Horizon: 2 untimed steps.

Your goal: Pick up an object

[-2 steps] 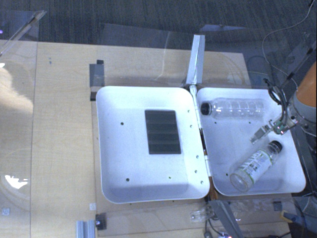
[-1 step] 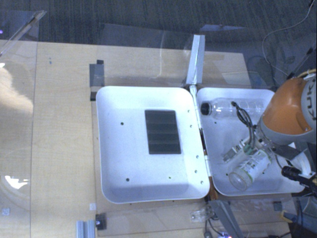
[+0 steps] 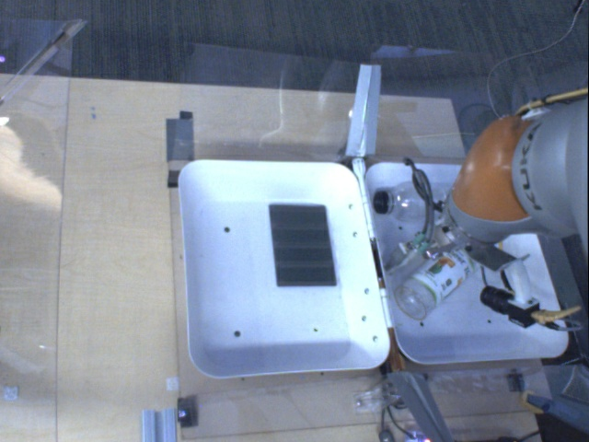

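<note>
At the 9 o'clock side of the view lies the bare wooden bench [image 3: 110,247], and on it sits the left bin [image 3: 212,339], white and shallow with rounded corners. At its centre a dark ribbed pad [image 3: 302,244] lies flat, its long sides running from 12 to 6 o'clock, well apart from every wall. Between the two bins, toward 12 o'clock, a grey metal strut [image 3: 364,118] stands at the seam. The right bin [image 3: 460,343] touches the left one along that seam. In its 11 o'clock corner rests a small clear round thing [image 3: 385,201], too blurred for me to name. The clear bottle [image 3: 428,284], the thing nearest me, lies on its side near the bin's 8 o'clock part, close to the seam wall, its round end pointing to 8 o'clock and its labelled body running toward 2 o'clock. My pincer [image 3: 425,245] hangs just over the bottle's upper side, at its 12 o'clock; I cannot tell whether it is wide or narrow, nor whether it touches the bottle. My arm's orange band [image 3: 492,178] bulks at 2 o'clock of the pincer, the grey arm coming in from 3 o'clock.
</note>
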Available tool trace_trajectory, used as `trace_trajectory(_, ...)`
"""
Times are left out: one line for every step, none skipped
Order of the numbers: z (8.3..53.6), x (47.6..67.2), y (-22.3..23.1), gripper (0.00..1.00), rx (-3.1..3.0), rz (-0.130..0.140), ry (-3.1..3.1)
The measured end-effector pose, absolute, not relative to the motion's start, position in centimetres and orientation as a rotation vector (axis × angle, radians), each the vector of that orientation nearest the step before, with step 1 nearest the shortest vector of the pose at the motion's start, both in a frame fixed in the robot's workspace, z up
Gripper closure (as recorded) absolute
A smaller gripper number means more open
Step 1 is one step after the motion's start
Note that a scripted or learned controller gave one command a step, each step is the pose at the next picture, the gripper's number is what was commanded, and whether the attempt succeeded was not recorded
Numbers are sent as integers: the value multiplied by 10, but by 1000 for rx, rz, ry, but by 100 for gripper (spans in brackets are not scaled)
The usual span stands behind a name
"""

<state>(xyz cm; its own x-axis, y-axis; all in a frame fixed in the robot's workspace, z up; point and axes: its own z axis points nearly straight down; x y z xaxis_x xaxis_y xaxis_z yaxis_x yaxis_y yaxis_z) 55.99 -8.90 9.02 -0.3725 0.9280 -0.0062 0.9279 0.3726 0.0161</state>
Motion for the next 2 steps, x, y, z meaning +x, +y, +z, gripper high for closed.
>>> trace_trajectory(89, 608, -92, 0, 1740, -1, 2620)
trace_trajectory(90, 567, -132, 0, 1977, 9, 2428)
